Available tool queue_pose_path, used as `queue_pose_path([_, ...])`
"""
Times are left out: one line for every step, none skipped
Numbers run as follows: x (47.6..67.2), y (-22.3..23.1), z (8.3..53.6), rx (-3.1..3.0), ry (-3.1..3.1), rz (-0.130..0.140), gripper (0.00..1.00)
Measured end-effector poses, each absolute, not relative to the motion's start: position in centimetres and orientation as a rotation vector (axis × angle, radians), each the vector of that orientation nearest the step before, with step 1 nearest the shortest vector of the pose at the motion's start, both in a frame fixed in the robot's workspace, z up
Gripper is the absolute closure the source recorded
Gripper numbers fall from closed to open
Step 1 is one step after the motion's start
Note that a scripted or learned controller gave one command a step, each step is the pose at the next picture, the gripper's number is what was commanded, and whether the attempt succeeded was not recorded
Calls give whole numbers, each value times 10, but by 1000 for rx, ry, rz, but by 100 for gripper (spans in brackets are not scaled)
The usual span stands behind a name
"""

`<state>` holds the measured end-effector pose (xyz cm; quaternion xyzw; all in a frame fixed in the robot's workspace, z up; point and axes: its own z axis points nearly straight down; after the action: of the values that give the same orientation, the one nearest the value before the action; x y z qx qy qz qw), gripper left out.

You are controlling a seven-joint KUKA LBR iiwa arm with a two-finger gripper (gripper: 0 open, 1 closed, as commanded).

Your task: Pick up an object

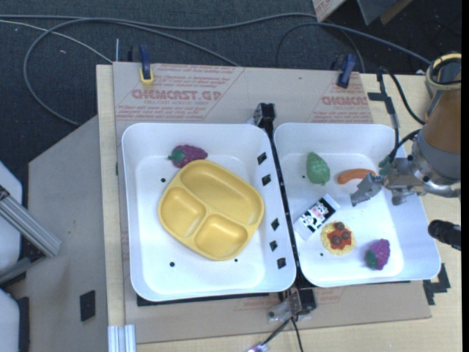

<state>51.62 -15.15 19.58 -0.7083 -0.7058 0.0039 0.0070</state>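
The right bin [410,270] holds a green toy vegetable [317,168], an orange carrot-like piece [356,174], a black-and-white box [316,215], a red-and-yellow toy [338,238] and a purple grape bunch [378,254]. My gripper [382,193] hovers over the right side of this bin, just below and right of the orange piece. Its fingers are spread open with nothing between them. The arm's orange band [443,123] rises at the right edge.
The left bin [139,270] carries a yellow divided plate [211,209] and a second purple grape bunch [188,154] at its upper left. A black divider with clips [272,196] runs between the bins. Cables lie on the dark floor behind the bench.
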Motion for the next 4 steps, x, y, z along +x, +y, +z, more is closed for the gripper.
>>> queue_pose_path([519,-151,203,-2220,-2220,0,0])
queue_pose_path([510,-146,145,-2216,-2215,5,0])
queue_pose_path([508,-143,101,-2216,-2216,4,0])
queue_pose_path([509,-142,84,-2218,-2220,0,0])
